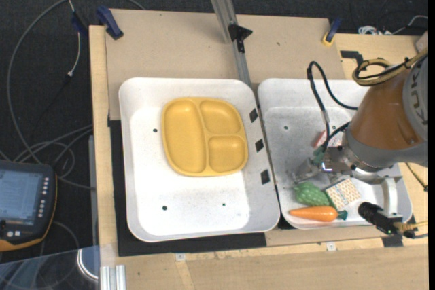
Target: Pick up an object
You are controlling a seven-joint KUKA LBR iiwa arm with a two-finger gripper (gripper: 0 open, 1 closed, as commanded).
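Note:
In the right bin (289, 112), near its front edge, lie an orange carrot (313, 214), a green bumpy vegetable (311, 194) just behind it, and a checkered cream-coloured piece (343, 193) to their right. My gripper (314, 169) hangs low over the bin, just above the green vegetable. Something small and pink (318, 140) shows behind the gripper. The arm's orange band and grey wrist hide the bin's right side.
The left bin (139, 166) holds a yellow divided plate (204, 135). A metal pole (228, 17) rises from the seam between the bins. Black cables loop over the right bin's back. A tablet (24, 204) lies off the bench at the left.

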